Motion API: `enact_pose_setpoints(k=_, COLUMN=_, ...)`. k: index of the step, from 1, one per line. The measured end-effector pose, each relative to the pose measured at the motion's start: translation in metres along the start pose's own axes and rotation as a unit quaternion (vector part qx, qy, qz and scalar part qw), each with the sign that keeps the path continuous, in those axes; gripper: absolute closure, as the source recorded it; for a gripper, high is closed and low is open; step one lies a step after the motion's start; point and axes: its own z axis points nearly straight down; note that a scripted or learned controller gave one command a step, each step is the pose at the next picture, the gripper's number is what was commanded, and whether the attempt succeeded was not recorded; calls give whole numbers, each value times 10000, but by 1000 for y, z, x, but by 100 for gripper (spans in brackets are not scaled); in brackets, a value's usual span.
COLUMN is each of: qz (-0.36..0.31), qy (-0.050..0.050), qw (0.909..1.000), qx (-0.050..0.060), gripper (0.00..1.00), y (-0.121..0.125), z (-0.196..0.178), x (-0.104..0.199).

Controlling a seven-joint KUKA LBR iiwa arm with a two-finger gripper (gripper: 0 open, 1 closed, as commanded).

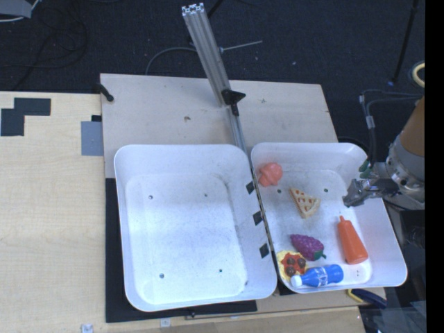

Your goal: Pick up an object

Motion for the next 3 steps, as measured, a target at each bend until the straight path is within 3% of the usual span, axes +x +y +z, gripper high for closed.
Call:
enact_pose_setpoints(k=1, qz=-5, qy=7, qw=10000, qx=6, gripper=100, y=13, z=1, x=52)
enact_pose_setpoints(k=3, qz=1, qy=6, qw=10000, qx=6, gripper=100, y=9, z=-14, x=154)
